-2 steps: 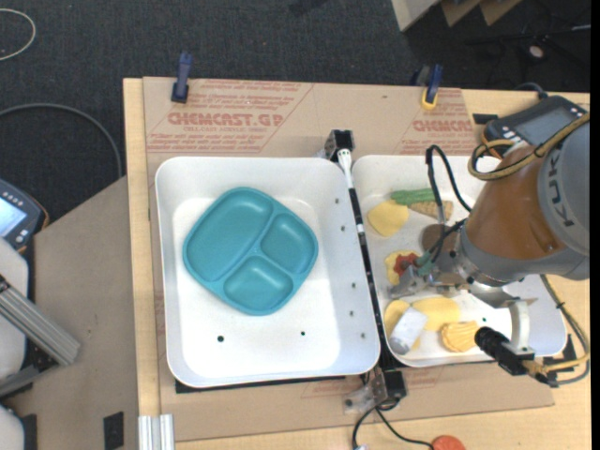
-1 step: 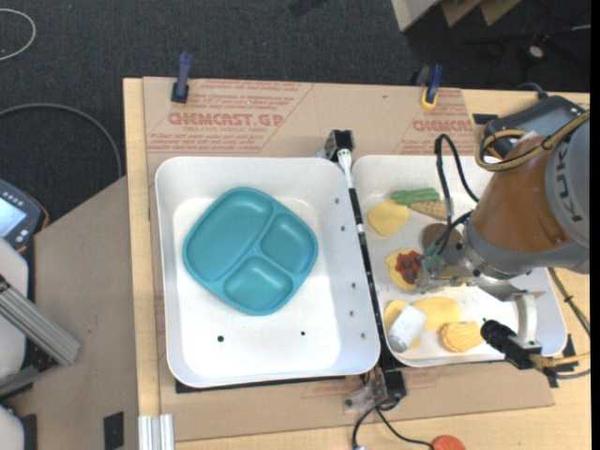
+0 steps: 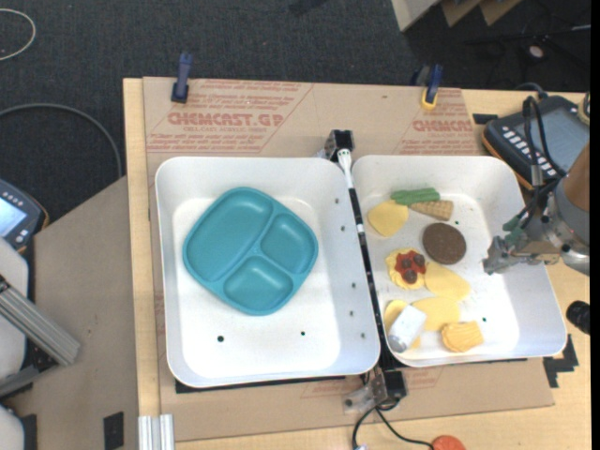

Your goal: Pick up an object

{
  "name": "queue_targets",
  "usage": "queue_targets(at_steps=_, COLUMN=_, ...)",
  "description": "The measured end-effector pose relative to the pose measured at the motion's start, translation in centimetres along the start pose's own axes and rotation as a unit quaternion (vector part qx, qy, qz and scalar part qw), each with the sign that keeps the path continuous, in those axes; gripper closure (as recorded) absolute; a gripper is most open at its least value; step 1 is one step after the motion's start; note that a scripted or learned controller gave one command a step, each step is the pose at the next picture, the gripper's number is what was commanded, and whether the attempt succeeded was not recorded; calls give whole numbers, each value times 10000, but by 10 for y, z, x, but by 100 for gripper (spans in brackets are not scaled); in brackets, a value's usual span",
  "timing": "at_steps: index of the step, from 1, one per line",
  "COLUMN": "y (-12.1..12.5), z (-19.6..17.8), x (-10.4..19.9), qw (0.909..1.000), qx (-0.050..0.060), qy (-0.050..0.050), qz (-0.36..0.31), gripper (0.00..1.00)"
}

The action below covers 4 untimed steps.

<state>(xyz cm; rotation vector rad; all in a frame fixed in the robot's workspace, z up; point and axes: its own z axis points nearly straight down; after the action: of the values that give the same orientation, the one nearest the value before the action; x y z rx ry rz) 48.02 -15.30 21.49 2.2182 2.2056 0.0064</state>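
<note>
While the grey arm reaches in from the right, its two-finger gripper [image 3: 497, 256] sits over the right shallow white bin [image 3: 497, 181], near that bin's right wall and above bare floor. Nothing lies between its fingers; whether they are spread or closed I cannot tell, since the tips are small and dark against the arm.

Right bin contents, all left of the gripper and apart from it:
- green bean-shaped toy piece [image 3: 414, 196], long axis roughly left-right, near the back.
- tan cone-shaped wedge [image 3: 433, 210], just beside the green piece, narrow end pointing left.
- pale yellow rounded slice [image 3: 386, 218], left of the wedge.
- dark brown round disc [image 3: 443, 243], lying flat; the nearest item to the gripper.
- small yellow piece with red topping [image 3: 409, 266], below and left of the disc.
- larger yellow flat piece [image 3: 446, 284], long axis running from upper left to lower right, touching the red-topped piece.
- another yellow flat piece [image 3: 436, 309], below it.
- small white block [image 3: 407, 326], tilted, at the front left corner.
- orange ridged crinkle piece [image 3: 462, 337], at the front, long axis about left-right.

Left shallow white bin [image 3: 187, 326] holds a teal three-compartment plate [image 3: 249, 249], lying flat, rotated so its corners point diagonally.

Both bins rest on a brown cardboard sheet [image 3: 234, 111] with red lettering.
</note>
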Motion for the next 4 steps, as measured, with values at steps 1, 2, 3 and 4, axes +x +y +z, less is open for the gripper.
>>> queue_targets(at_steps=1, y=2, z=-128, x=67, qw=10000, qx=-21, qy=30, qz=-73, gripper=100)
queue_targets(at_steps=2, y=2, z=-218, x=107, qw=10000, qx=-5, qy=32, qz=-59, gripper=100)
queue_targets(at_steps=3, y=1, z=-206, x=33, qw=10000, qx=56, qy=21, qz=5, gripper=100)
queue_targets(at_steps=4, y=28, z=-266, x=140, qw=10000, qx=6, qy=41, qz=-91, gripper=100)
